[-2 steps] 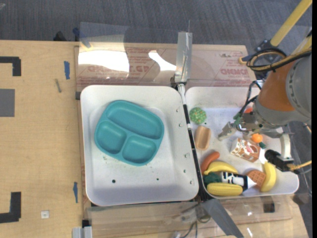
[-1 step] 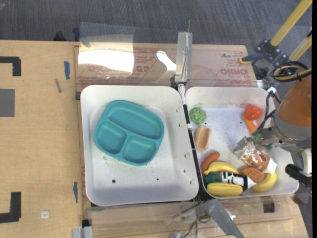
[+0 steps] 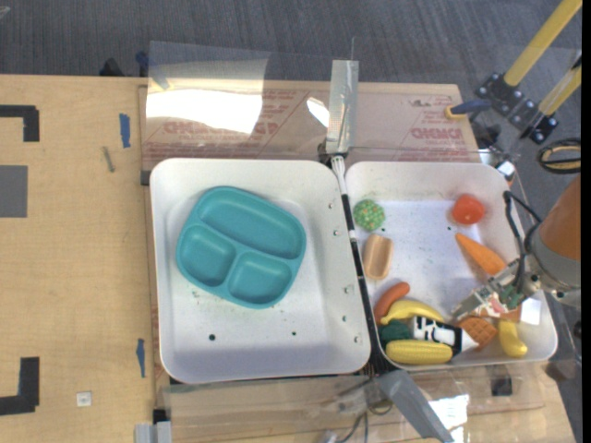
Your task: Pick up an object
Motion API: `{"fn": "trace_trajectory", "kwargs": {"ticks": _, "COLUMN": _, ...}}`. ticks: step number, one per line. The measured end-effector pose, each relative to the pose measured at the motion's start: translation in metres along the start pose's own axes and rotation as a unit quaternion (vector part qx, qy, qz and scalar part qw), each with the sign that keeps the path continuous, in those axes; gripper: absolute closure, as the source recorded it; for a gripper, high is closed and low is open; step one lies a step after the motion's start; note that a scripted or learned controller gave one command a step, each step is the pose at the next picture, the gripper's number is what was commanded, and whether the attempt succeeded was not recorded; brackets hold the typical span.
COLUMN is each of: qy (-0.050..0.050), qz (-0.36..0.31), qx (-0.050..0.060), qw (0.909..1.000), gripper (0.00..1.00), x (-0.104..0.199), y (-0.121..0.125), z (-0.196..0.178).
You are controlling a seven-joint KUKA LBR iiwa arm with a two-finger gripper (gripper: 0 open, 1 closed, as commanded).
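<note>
Toy food fills our right bin (image 3: pixel 406 215): an orange carrot (image 3: pixel 481 253), a red tomato (image 3: pixel 468 209), a yellow corn cob (image 3: pixel 416 351). Our gripper (image 3: pixel 489 295) is low near the carrot (we cannot tell how its jaws stand). Nothing looks lifted yet, so we think the picking is left to do.

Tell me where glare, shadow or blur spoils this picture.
Camera view: strong glare on the clear panel behind the left bin, washing out its print; the teal tray is evenly lit with only a soft shadow at its edge; the gripper low in the right bin is small and cluttered among toys, so its detail is hard to read.
</note>
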State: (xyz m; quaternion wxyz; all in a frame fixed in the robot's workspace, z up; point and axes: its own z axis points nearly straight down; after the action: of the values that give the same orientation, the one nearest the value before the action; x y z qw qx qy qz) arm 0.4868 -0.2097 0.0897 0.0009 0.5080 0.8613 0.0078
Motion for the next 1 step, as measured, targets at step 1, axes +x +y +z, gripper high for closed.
{"fn": "trace_trajectory", "kwargs": {"ticks": 1, "qy": -0.008, "qz": -0.087, "qx": 0.003, "qw": 0.9961, "gripper": 0.00, "x": 0.0549, "y": 0.0271, "z": 0.0007}}
